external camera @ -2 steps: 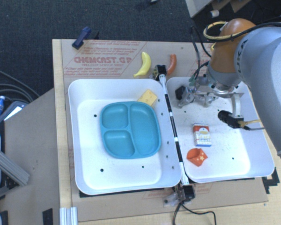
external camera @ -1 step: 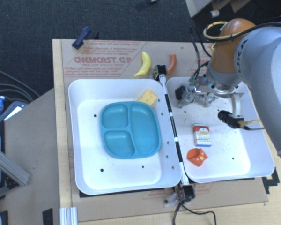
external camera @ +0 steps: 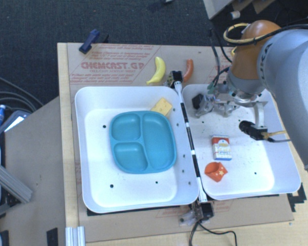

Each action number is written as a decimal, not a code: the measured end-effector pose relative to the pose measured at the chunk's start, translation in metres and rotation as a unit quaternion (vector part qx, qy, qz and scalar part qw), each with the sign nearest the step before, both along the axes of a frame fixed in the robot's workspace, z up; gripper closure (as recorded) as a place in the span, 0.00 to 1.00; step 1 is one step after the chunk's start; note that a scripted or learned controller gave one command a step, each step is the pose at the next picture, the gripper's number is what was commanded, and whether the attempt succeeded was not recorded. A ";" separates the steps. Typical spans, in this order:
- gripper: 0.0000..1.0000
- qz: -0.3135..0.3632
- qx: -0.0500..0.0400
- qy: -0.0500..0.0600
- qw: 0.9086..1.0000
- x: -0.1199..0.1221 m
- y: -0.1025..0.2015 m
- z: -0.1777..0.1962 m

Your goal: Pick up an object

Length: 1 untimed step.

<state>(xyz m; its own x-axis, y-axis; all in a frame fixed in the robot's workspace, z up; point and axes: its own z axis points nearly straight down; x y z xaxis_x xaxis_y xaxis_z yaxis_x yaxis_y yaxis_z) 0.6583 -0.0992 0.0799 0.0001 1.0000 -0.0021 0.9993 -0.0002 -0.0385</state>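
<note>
Over the right bin (external camera: 277, 181), the gripper (external camera: 215, 105) hovers at ten o'clock; its grip cannot be told. A small carton (external camera: 222, 148) and orange object (external camera: 215, 171) lie centre and six o'clock. Best practice: centre squarely over one before descending.

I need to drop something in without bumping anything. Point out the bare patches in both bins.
Left bin: bare strips left of and in front of the blue divided plate; crowded at the back by the yellow block.

Right bin: bare floor right of the small carton and orange piece; the back is crowded by the end effector.
</note>
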 end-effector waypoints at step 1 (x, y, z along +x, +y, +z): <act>0.00 -0.001 -0.001 0.000 1.000 0.000 0.001 0.000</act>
